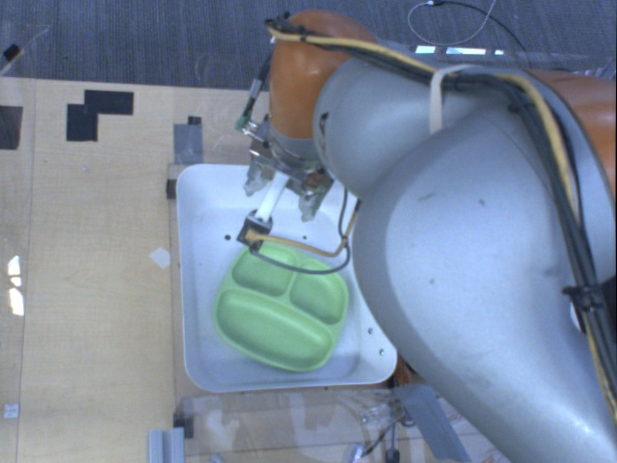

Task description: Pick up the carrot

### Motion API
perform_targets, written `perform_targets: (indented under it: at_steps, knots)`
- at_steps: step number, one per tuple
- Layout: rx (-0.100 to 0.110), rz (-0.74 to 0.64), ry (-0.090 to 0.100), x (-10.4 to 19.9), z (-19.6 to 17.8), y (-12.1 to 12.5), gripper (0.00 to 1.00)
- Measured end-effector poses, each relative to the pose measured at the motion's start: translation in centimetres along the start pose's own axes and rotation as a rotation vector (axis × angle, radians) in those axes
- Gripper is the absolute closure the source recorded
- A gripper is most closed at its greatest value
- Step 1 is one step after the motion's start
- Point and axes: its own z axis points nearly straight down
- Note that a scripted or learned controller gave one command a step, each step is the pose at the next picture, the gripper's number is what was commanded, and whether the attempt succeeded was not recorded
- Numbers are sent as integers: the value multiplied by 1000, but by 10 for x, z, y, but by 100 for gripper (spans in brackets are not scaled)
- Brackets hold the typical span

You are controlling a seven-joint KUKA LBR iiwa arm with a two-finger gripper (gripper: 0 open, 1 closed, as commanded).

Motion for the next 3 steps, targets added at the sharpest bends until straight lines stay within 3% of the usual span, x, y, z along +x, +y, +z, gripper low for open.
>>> perform_targets:
  at_steps: [1, 2, 3]
  knots:
    - [0, -451, 0, 41, 46, -7, 0]
    - [-6, -811, 1, 28, -115, 5, 0]
    - [8, -1196, 2, 30, 60, -7, 0]
